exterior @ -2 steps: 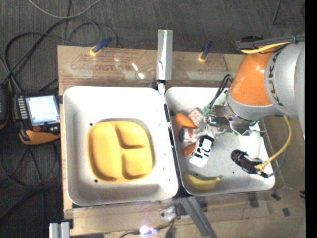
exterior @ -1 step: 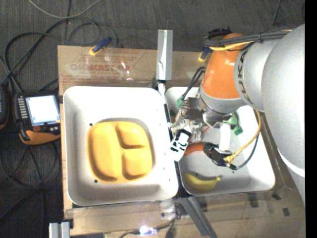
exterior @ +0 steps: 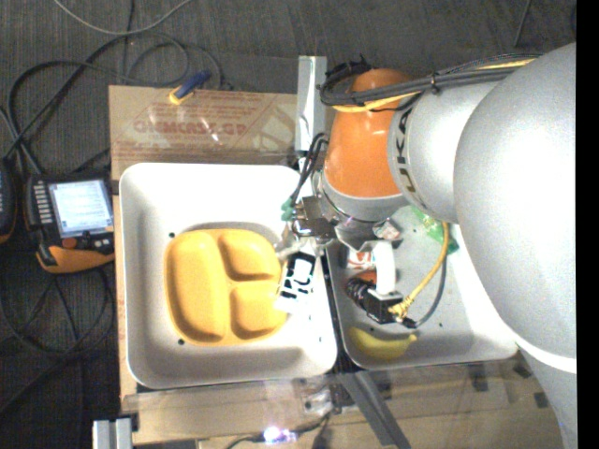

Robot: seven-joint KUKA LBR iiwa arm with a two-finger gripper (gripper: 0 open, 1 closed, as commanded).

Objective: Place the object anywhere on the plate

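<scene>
Over the right rim of the yellow plate (exterior: pixel 220 288), hovered with the gripper (exterior: pixel 299 283) low in the left bin (exterior: pixel 140 344); could not tell whether spread or pinching anything. Found the yellow object (exterior: pixel 379 344) lying in the right bin (exterior: pixel 468 340), against its near wall, well apart from the plate. Judged an empty release likely, or a snag on the loose cable (exterior: pixel 430 269) dangling just above the object.

bright overhead light, glare on the arm (exterior: pixel 524 185), soft focus.
</scene>
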